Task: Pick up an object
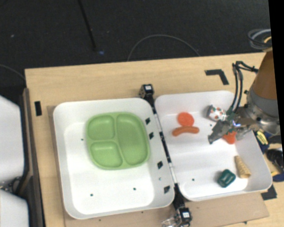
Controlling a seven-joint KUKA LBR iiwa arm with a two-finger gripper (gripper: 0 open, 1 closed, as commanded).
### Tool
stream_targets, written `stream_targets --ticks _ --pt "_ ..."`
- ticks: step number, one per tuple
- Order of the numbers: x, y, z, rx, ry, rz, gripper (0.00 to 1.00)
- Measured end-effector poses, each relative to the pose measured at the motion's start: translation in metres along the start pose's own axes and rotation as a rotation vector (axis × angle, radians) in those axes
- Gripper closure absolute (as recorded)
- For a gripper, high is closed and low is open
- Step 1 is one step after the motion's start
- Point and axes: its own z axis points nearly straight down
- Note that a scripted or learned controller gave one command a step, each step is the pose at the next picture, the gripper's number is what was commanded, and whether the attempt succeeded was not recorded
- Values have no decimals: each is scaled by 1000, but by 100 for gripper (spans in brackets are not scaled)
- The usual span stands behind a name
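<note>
My gripper [223, 132] hangs over the right side of the right bin [204, 189], reaching in from the right. A small orange-red object [230, 138] sits directly beneath it, partly hidden by the gripper; whether it is held cannot be made out. A small grey and white object [214, 112] lies just behind the gripper. To the left lie an orange disc [184, 118] and an orange sausage-shaped piece [185, 130]. A teal block [226, 178] and a tan ridged cone [243, 166] rest near the bin's front right corner.
The left bin [75, 201] holds a green divided plate [118, 139]. A ridge with black clips [161, 148] separates the two bins. Cables [238, 84] run along the arm at the right. The wooden bench [89, 80] surrounds both bins.
</note>
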Motion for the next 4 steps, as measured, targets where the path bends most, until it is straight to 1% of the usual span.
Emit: stream_targets --ticks 1,2,3,4 --pt "0 2 -5 -11 -2 -3 0" --pt "-5 -1 57 -5 -2 0 0" --pt "-8 3 100 -8 -3 1 0" --pt "-9 3 152 -7 -2 1 0"
